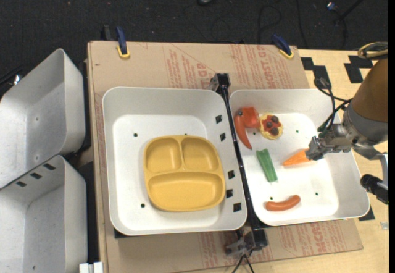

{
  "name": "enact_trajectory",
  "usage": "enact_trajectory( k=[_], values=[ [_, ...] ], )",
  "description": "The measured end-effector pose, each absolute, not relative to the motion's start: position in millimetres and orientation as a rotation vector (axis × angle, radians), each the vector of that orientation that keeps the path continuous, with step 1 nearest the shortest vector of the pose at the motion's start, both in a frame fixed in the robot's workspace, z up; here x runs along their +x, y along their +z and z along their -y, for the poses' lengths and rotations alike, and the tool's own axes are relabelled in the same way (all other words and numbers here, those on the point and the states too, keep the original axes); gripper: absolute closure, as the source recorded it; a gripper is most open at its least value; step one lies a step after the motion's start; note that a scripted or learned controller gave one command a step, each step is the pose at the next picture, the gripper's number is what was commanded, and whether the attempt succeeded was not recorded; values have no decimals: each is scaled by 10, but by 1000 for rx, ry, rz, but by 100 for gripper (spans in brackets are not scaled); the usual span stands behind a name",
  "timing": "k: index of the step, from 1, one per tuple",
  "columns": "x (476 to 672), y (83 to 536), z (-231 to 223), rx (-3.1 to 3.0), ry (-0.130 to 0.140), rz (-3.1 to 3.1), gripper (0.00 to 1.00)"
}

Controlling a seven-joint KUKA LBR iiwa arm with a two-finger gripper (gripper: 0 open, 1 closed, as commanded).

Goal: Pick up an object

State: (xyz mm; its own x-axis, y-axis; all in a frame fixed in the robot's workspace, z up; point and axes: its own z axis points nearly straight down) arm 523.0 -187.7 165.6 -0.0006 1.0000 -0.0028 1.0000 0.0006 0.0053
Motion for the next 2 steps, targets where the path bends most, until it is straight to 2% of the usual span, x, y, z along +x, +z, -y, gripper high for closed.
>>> enact_trajectory(
  k=[2],
  values=[
    [5223, 2441, 1958, 2215, 3, -2220, 100]
  ],
)
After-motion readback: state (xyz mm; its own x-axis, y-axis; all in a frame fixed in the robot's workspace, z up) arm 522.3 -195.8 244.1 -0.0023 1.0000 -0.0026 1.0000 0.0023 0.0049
